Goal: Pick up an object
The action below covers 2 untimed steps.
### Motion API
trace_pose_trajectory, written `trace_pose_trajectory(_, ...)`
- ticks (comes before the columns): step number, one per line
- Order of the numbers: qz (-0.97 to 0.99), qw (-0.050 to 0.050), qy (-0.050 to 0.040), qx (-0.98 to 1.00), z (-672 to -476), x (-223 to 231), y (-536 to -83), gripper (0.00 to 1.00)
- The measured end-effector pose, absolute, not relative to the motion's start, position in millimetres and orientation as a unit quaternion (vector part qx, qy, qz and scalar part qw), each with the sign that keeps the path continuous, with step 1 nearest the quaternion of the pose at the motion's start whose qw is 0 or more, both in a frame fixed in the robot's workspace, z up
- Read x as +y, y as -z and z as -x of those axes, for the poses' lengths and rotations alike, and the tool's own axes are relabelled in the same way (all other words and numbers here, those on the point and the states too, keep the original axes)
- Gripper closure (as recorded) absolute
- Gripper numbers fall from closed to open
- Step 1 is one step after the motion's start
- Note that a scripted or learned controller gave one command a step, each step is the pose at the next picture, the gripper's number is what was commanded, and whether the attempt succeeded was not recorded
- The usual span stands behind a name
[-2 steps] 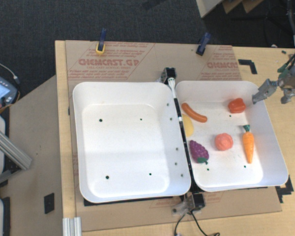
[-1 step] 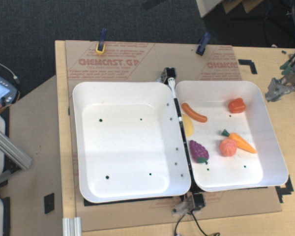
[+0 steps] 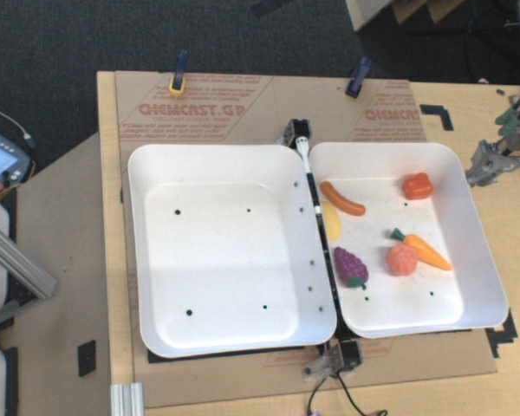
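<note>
Gripper (image 3: 496,159) at the right edge of the worktop (image 3: 113,232), outside the right bin (image 3: 477,232).

Whether the fingers are open or closed cannot be told; nothing is visible between them. All objects lie apart from them in the right bin: red pepper (image 3: 418,186) nearest, then carrot (image 3: 426,250), strawberry (image 3: 401,261), grapes (image 3: 350,267), sausage (image 3: 342,198) and a yellow piece (image 3: 330,224) by the left wall.
</note>
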State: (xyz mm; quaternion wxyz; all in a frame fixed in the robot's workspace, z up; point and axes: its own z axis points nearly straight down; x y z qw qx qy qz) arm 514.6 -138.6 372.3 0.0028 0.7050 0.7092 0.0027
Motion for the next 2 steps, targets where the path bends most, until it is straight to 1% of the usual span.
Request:
trace_pose_trajectory(1,-0.706,0.009,-0.0071,0.709,-489.6,-106.3,-545.9,1.0)
trace_pose_trajectory(2,-0.705,0.002,-0.0017,0.709,-530.5,-57.6,-534.7,1.0)
